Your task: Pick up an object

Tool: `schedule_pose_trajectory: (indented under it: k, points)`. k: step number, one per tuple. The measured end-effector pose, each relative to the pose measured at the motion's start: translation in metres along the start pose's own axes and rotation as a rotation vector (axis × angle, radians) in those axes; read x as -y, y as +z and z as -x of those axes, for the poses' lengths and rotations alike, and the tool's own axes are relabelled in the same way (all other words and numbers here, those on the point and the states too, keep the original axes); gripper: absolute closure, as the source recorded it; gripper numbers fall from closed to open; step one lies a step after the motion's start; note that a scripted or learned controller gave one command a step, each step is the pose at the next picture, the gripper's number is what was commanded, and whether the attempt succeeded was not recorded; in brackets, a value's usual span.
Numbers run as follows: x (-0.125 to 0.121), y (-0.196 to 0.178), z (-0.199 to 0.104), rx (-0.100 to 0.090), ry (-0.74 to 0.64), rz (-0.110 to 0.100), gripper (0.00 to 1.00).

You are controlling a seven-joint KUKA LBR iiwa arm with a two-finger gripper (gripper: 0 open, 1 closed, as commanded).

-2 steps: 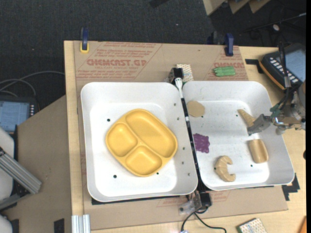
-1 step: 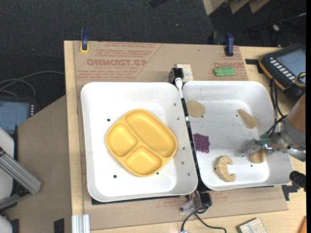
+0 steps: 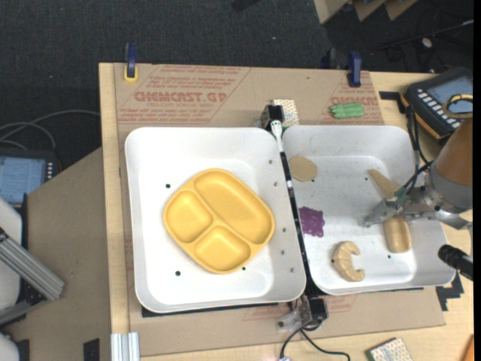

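the jaws [image 3: 392, 210] are low in the right bin [image 3: 353, 145], near its right side. the metal tips are spread a little apart and point to the left. they sit just above a tan bread roll [image 3: 397, 235], close to its top end, and may be touching it. the roll lies flat on the bin floor and is not between the tips. nothing is held in the jaws.

the arm [image 3: 455, 175] comes in from the right edge. its brown-orange band sits above the wrist, and the wrist leans down and to the left into the bin. dark cables run along it.

other things lie in the right bin. a curved croissant [image 3: 348, 261] rests near the front wall, to the left of the roll and apart from it. a purple lump [image 3: 311, 220] sits near the left wall. a flat tan round piece [image 3: 303, 169] lies near the back left corner. a tan wedge [image 3: 381, 180] lies just behind the jaws.

the left bin [image 3: 143, 201] holds a yellow plate [image 3: 218, 219] with three parts, lying flat in the middle.

both bins sit side by side on the desk [image 3: 188, 92]. a small green thing [image 3: 347, 110] lies on the desk behind the right bin.
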State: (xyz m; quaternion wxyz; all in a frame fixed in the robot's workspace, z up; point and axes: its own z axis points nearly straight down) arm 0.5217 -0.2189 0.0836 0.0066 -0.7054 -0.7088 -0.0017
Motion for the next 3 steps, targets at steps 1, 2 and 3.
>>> schedule_pose_trajectory:
  k: [1, 2, 3]
  points:
    - [0.001, -0.011, 0.004, 0.012, 0.004, 0.008, 1.00]
    - [-0.020, 0.000, -0.077, 0.010, 0.002, 0.005, 1.00]
    - [-0.076, -0.107, -0.144, 0.013, -0.004, 0.021, 1.00]
